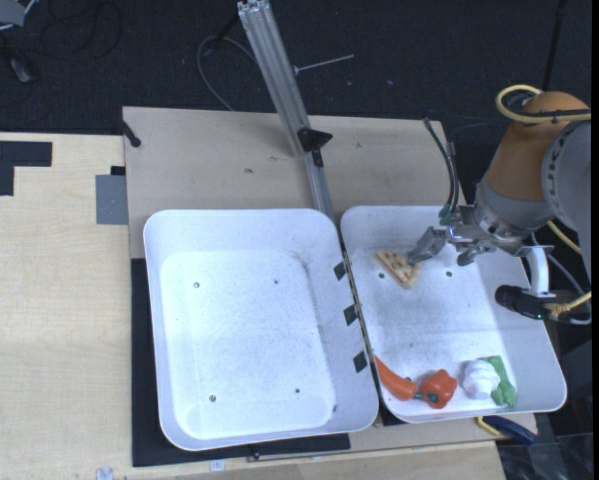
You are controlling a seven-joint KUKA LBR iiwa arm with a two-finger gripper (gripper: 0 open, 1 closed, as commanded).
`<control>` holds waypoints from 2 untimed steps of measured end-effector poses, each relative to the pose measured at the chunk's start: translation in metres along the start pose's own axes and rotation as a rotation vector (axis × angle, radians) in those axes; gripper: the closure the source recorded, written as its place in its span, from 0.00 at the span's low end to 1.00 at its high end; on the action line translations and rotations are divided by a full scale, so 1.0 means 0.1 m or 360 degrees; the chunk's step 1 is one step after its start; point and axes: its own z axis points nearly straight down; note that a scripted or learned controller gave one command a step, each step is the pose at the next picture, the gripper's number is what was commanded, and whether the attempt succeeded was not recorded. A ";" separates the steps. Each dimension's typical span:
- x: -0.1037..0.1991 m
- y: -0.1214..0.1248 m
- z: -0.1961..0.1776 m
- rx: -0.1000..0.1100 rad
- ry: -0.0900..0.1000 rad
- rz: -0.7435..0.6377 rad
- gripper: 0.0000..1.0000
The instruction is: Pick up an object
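Observation:
A tan waffle-like piece [397, 266] lies in the upper left part of the right bin [524, 346]. My gripper [447, 249] hangs just right of it, above the bin's upper area. Its two fingers stand spread open with nothing between them; the left finger [425, 246] points toward the tan piece and stops just short of it. Along the bin's near edge lie an orange carrot-shaped item [393, 379], a red pepper [439, 388], a white lumpy item [478, 376] and a green item [500, 382].
The left bin [179, 230] sits beside the right one, with black clips [350, 313] along the shared rim. A metal rail [279, 78] slants down from the back toward the bins. Cables [539, 303] hang at the arm's right.

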 end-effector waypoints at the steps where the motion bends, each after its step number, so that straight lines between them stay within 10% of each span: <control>1: 0.00 0.00 0.01 0.0002 0.0001 -0.0001 0.00; 2: -0.18 0.25 -0.12 0.0001 0.0000 0.0085 0.00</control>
